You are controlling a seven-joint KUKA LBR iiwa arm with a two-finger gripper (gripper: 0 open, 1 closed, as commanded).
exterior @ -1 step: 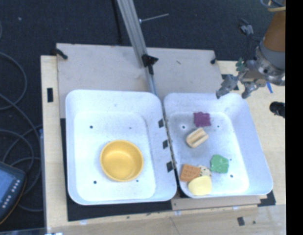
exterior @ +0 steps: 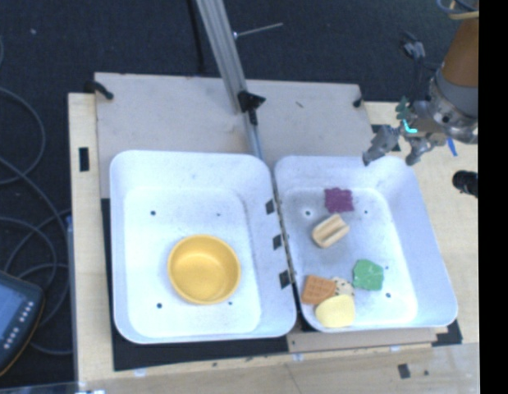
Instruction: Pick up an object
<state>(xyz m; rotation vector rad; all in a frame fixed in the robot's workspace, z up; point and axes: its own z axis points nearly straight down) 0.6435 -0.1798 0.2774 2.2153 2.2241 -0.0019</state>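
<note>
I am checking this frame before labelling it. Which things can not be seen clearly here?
- Gripper, camera view: small and blurred above the right bin; nothing can be made out between its fingers.
- Arm, camera view: cut off at the right, its base out of frame.
- Small cream piece between the orange waffle and green object: too small to identify.
- Tablet: cut by the left edge.

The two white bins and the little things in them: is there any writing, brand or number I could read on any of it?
None can be read.
Round yellow plastic bowl in the left white bin: plain.
Purple, tan, green, orange and pale yellow toy pieces in the right white bin: no lettering.
Dark tablet screen at the left edge: too blurred to read.
</note>
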